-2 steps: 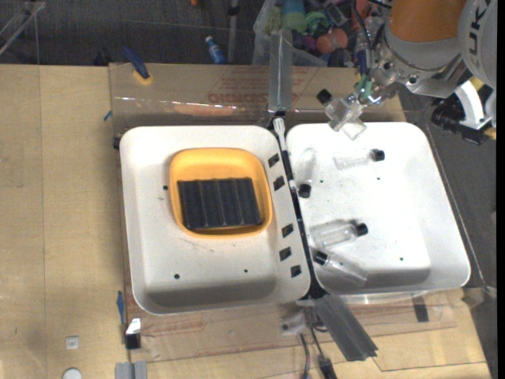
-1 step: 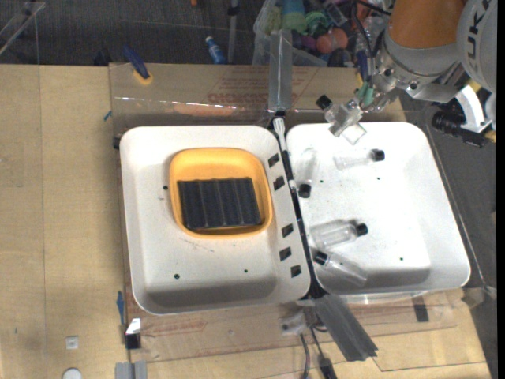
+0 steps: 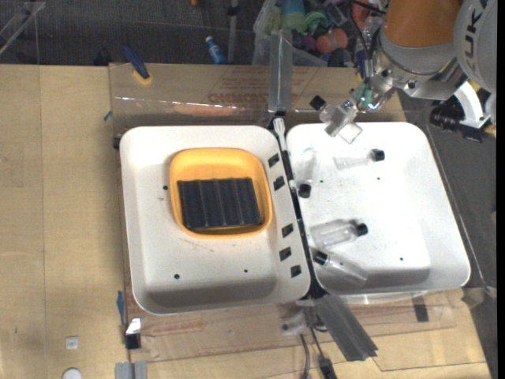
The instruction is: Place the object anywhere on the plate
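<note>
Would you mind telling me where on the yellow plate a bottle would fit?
The plate has bare yellow bands along its top and left rim; the dark ridged slab crowds its middle. The left bin has open white floor below the plate.

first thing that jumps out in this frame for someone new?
The orange plate in the left bin, with a dark ribbed block lying on it. Then the clear vials scattered in the right bin, and the gripper hanging over that bin's far edge.
</note>
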Controlling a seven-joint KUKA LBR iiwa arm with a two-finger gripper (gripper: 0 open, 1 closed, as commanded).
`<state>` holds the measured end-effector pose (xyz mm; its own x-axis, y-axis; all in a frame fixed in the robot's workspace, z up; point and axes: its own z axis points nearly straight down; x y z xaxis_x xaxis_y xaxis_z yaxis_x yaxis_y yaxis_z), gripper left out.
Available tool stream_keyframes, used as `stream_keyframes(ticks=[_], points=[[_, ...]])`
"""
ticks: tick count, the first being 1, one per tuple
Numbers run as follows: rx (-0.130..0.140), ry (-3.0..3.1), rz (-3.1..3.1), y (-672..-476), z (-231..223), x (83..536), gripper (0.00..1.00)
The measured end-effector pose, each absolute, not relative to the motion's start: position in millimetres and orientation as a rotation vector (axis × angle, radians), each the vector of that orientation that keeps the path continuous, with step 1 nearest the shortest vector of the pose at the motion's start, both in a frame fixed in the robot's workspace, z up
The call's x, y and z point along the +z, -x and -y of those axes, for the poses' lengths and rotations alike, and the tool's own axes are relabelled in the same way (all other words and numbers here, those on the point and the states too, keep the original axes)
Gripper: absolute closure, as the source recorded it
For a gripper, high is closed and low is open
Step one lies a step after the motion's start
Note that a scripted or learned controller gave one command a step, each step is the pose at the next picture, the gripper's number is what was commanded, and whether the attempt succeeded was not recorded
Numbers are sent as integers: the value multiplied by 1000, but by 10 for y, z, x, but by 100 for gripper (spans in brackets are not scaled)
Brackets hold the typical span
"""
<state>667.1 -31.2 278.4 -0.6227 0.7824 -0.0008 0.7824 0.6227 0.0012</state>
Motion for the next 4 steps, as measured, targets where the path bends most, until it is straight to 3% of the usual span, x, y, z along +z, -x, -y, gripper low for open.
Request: stream_keyframes(ticks=[2,3,4], points=[[3,-1277,-2863,-6621,585,3084,100],[3,-944,-2996,-6638,387,2887,100],[3,-944,-2995,-6638,390,2889,0]])
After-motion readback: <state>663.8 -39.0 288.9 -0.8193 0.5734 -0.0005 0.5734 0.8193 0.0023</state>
